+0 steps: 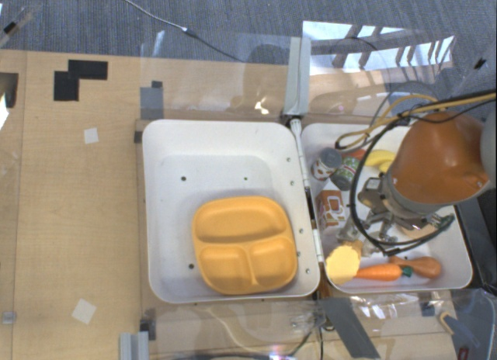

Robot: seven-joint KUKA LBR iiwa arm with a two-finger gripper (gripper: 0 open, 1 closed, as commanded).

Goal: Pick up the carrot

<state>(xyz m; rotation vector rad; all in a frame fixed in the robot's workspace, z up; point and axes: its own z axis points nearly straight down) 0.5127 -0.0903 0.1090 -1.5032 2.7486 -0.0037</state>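
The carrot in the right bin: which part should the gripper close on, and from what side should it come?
Probably the middle of the carrot, approached from straight above. It lies flat and lengthwise along the right bin's near wall, so the fingers would best close across its narrow width. A yellow piece touches its left end and a reddish-orange item crowds its right, leaving the mid-body the freest part.

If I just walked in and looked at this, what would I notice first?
Probably the big yellow divided plate lying in the left bin. Then the robot arm's orange band, hanging over the crowded right bin. Near that bin's front edge lies the orange carrot, with a yellow toy piece beside its left end; the arm's gripper sits just above them.
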